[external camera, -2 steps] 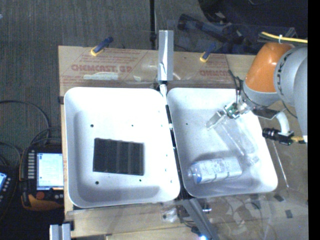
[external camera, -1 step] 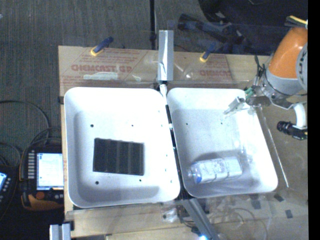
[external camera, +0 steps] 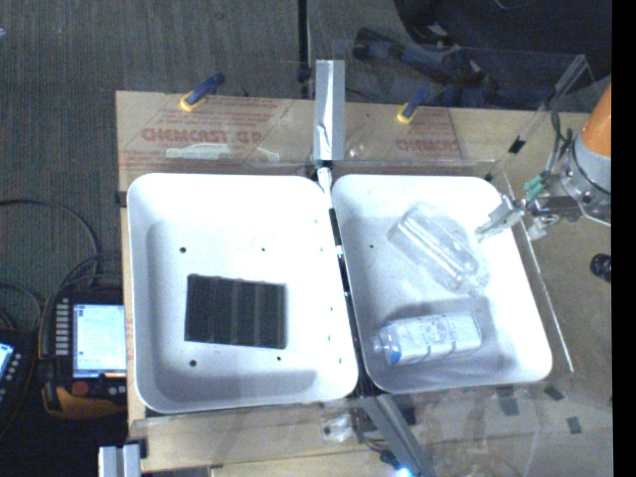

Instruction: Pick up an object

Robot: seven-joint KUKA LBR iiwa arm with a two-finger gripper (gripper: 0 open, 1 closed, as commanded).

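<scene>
Gripper (external camera: 500, 219) at the right bin's (external camera: 373, 202) three o'clock rim, grip unreadable; clear plastic bottle (external camera: 438, 248) just beside; labelled bottle (external camera: 427, 338) at six.

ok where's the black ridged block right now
The black ridged block lies flat in the left bin, toward its near side, alone there.

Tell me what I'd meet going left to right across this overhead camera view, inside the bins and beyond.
Black ridged block in the left bin → clear plastic bottle lying in the right bin → the robot's gripper at that bin's far right edge.
</scene>
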